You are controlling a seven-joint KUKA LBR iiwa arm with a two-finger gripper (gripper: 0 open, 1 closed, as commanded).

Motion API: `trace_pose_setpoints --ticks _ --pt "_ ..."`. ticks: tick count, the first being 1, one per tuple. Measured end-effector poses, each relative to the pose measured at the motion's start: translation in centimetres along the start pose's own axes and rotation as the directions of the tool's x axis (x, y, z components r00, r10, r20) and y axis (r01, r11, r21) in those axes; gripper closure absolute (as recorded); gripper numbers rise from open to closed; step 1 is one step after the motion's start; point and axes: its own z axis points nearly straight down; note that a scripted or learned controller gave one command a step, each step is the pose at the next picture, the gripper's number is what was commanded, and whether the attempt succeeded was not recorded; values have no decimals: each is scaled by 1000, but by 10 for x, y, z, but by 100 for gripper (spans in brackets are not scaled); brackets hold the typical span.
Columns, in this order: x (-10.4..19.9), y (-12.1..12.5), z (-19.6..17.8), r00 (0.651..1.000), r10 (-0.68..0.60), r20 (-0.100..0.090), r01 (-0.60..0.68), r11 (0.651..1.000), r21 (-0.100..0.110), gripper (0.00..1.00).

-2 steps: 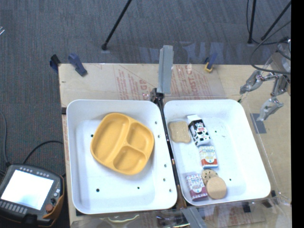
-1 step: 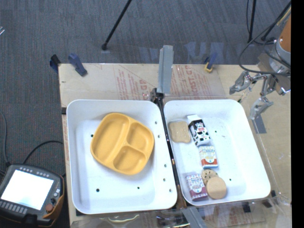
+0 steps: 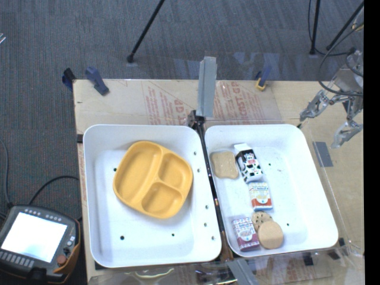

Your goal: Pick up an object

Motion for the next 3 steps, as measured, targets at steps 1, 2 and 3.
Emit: trace_pose_setpoints --ticks 1,2,3 --pt "37 26 157 998 -69 -7 69 998 -14 0" --pt "-15 -18 180 998 62 -2 -62 998 -4 0" --pt "17 30 177 978 208 -3 -208 978 -1 0"
